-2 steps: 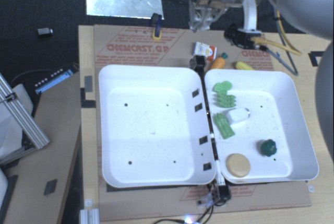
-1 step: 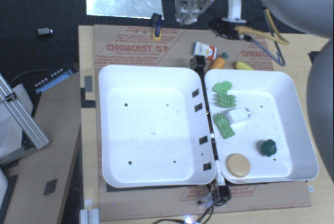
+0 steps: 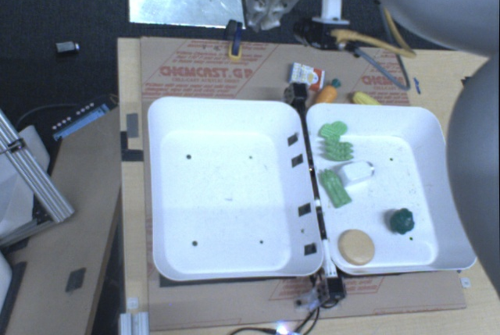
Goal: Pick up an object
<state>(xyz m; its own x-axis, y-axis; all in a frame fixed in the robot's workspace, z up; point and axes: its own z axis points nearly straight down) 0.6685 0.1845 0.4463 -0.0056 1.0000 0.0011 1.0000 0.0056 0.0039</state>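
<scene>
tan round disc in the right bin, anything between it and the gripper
Nothing visible blocks it. The tan round disc lies uncovered at the right bin's near edge, apart from the green pieces. The gripper hangs beyond the bins' far edge.

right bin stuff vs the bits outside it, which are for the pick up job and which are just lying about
For the job, in the right bin:
green ridged piece
second green piece
white piece
dark green lump
tan disc
gripper

Lying about, outside the bins:
orange item
yellow item
left bin

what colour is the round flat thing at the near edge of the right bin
Tan, a pale yellowish beige. The round flat disc shows best in the camera view, in the right bin.
</scene>
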